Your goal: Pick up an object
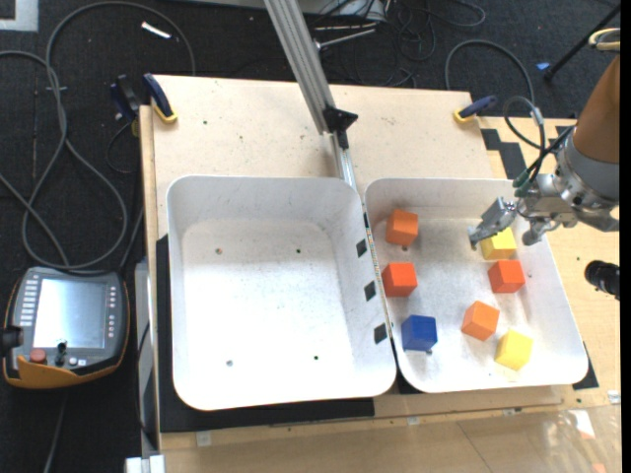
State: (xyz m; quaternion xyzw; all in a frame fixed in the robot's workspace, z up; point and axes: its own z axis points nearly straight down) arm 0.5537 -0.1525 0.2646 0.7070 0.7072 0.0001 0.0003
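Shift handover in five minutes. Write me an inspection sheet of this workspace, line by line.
Surface: wooden bench bearing two white bins; left bin beside right bin.
Job's things: all in the right bin: four orange cubes, one blue cube, two yellow cubes.
Clutter: nothing seen on the bench outside the bins.
Grippers: gripper low over the upper yellow cube; grasp not confirmed.
Cables: black loops on the floor at left and top; wiring along the arm's wrist.
Surroundings: teach pendant on the floor at left; slanted metal rail; yellow-tipped clamps at the bench's back corners.
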